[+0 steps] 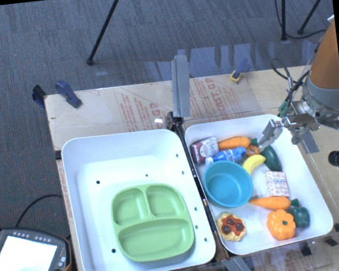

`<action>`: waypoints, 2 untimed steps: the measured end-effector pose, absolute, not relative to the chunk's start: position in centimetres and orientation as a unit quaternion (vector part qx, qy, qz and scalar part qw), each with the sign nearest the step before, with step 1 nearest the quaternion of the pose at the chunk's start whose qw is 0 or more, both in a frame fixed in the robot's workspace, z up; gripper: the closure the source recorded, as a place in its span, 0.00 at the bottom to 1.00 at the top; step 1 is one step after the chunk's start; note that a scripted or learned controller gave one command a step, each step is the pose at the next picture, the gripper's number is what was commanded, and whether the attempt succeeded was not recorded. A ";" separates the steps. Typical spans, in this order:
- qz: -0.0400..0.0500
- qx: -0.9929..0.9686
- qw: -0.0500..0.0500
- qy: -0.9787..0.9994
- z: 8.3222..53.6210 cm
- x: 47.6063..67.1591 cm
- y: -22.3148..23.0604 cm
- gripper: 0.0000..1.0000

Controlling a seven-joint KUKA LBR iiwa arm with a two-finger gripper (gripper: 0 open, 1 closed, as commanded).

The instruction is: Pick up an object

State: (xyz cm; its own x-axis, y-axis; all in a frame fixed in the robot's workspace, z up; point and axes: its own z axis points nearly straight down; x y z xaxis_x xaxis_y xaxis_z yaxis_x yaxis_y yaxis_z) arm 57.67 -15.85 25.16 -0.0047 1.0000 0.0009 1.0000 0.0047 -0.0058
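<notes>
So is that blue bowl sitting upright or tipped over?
Upright. The blue bowl in the right bin shows its full round rim and hollow inside facing up; nothing appears to lie in it.

Red printed lettering runs across the brown board along the bench's far edge, behind both bins, but it appears reversed and too faint to read. The small carton and packet carry illegible print.

The arm is grey with a broad orange band above its wrist. Dark cables trail beside it. Its tool is pale grey metal.
</notes>
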 end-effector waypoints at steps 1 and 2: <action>0.002 -0.736 0.004 -0.677 24.5 56.9 -16.7 0.00; 0.000 -0.735 0.000 -0.678 9.7 57.6 -17.4 0.00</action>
State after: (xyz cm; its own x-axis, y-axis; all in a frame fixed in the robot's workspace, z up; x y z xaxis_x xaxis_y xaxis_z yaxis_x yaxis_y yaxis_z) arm 57.59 -17.44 9.71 0.0794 0.9968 -0.0002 0.9968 -0.0794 -0.0003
